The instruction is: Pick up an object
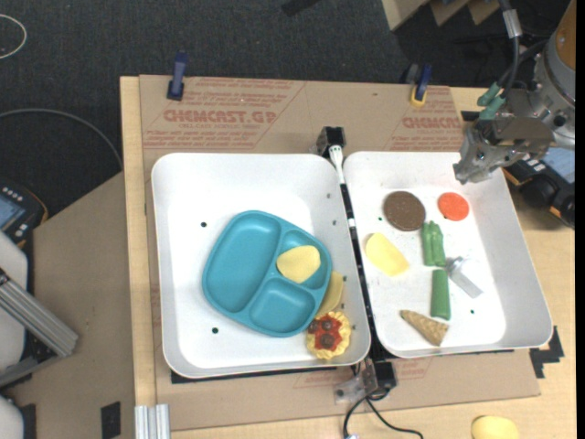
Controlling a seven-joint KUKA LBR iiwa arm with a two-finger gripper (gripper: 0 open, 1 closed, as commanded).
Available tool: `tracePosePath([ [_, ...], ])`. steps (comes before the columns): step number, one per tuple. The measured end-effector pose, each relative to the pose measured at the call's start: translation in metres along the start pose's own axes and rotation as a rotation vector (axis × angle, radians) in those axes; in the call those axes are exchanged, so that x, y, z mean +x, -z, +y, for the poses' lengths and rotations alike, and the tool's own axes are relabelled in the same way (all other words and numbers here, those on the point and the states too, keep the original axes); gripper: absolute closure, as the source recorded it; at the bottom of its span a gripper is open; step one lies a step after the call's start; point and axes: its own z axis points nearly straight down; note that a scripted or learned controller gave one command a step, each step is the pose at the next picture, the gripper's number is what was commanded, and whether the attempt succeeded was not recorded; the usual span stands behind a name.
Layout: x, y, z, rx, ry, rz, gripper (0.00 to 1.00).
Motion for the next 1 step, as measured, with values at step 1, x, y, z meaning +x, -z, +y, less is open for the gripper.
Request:
tracePosePath([
  [1,0.0853,0.1007,-0.0127,-0.002,0.002,0.003,1.00],
])
